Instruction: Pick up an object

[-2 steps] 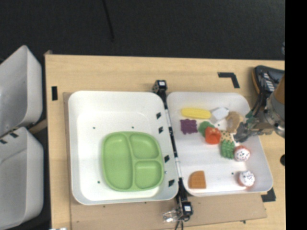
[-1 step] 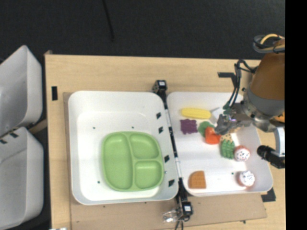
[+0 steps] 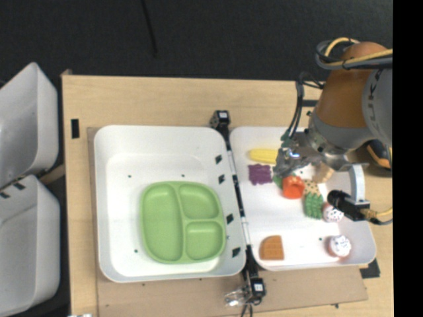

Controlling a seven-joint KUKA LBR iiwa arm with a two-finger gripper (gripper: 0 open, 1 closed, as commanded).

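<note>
- L bin (image 3: 112,177): green divided plate (image 3: 182,222), nothing else.
- R bin (image 3: 297,256): yellow corn (image 3: 263,155), purple piece (image 3: 260,174), red-orange toy (image 3: 293,187), green toy (image 3: 312,205), waffle (image 3: 271,247).
- Gripper (image 3: 288,164) low over the red-orange toy; grasp approach, I'd say. Jaw state: can't tell.
- Next: prob. settle onto the toy, clamp, lift.

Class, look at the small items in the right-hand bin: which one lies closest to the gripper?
The orange-red item, right beneath the gripper. The yellow corn, purple piece and brown waffle all lie farther off.
</note>
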